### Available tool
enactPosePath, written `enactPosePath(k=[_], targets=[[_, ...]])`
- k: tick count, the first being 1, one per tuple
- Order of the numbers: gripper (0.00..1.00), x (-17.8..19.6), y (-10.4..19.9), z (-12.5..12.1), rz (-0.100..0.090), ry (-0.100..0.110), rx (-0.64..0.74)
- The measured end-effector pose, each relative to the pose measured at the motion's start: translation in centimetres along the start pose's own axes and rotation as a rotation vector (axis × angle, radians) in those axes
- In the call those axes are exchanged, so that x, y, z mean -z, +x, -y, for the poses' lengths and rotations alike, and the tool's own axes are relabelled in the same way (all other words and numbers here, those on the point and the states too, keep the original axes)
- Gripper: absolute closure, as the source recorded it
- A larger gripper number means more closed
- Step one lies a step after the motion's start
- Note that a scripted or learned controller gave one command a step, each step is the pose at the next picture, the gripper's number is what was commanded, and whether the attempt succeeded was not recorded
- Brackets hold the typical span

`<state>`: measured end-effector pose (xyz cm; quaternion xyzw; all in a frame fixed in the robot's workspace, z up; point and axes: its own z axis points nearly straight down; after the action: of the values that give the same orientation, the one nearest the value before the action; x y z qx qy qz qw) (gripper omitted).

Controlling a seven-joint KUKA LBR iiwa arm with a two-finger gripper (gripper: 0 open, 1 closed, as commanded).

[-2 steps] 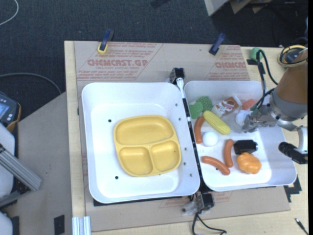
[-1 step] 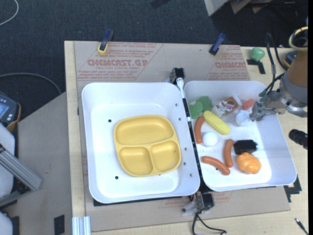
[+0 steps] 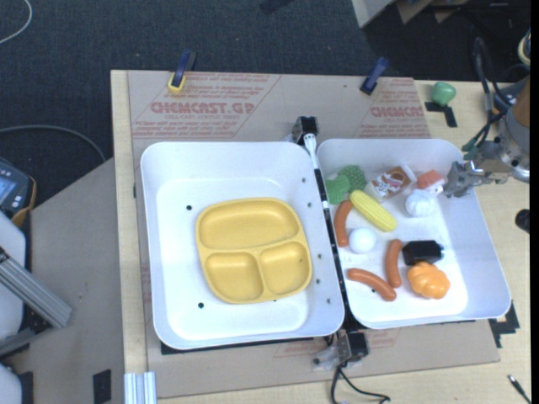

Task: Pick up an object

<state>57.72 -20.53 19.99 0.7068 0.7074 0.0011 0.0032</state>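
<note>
Two fingers (image 3: 459, 179) (opening unclear) hover beside the white ball (image 3: 418, 203).

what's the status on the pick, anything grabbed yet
End effector at right bin's far right edge, nothing visibly held. Nearest: white ball, red piece. Toys crowded.

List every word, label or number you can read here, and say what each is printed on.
"CHEMCAST GP": red print on the brown protective sheet behind the left bin.
A second red print of the same kind on the sheet behind the right bin: too blurred and cut off to read.
The smaller red lines under both: too small to read.
</note>
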Motion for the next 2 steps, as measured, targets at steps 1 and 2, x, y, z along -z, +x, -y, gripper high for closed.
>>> enactPosePath(k=[1, 2], targets=[[1.00, 2.7, 0.0, -0.1, 0.000, 0.000, 0.000], [1.00, 1.7, 5.6, 0.0, -0.006, 0.009, 0.005]])
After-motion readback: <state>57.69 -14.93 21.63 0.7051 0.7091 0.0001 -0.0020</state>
